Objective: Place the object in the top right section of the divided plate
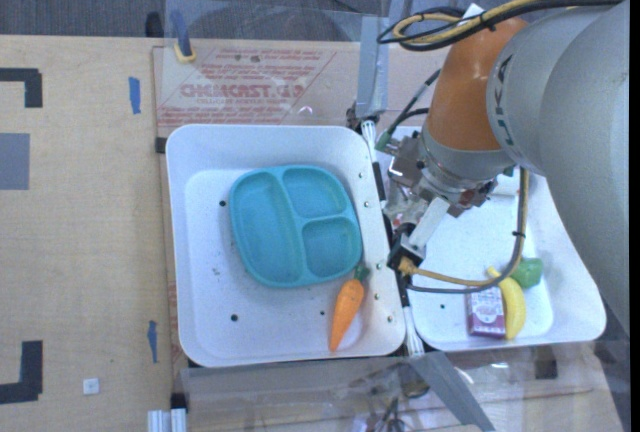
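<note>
The jaws (408,238) hang over the seam between the two bins; whether they are open, or hold anything, I cannot tell. The blue divided plate (296,225) in the left bin (200,170) has all its sections bare, so placing is not yet done. A toy carrot (346,313) lies just beside the plate; a banana (513,305) and small box (486,312) sit in the right bin (570,315).

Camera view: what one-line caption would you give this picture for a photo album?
Robot arm's gripper hovers between two white bins: left bin holds a blue divided plate and toy carrot; right bin a banana.
</note>
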Tool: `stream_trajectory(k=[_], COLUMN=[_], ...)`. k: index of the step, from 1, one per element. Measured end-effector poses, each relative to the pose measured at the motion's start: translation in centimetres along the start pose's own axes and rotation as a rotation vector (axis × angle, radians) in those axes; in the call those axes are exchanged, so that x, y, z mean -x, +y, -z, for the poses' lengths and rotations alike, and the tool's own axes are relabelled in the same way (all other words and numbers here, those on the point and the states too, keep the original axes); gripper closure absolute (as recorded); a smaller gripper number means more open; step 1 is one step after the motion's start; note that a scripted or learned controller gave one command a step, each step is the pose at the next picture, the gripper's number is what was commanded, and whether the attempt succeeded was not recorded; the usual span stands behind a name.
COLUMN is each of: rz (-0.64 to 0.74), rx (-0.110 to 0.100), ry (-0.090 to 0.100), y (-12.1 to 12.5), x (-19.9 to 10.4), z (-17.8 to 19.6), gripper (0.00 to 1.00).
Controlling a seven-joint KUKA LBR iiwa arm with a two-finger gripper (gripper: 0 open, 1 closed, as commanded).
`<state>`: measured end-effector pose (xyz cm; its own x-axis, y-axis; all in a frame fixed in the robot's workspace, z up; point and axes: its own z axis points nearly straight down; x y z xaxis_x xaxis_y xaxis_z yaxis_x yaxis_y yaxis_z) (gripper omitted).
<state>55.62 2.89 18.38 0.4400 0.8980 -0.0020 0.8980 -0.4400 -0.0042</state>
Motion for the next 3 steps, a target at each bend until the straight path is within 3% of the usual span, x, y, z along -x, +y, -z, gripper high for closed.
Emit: stream_trajectory(k=[1,2,3], rz=[0.001,-0.001,-0.001], rx=[0.000,0.000,0.000], ry=[0.000,-0.001,-0.001], y=[0.00,0.08,0.07], x=[-0.02,0.09,0.07], z=[0.01,0.95,0.95], gripper=[0.00,1.00,0.00])
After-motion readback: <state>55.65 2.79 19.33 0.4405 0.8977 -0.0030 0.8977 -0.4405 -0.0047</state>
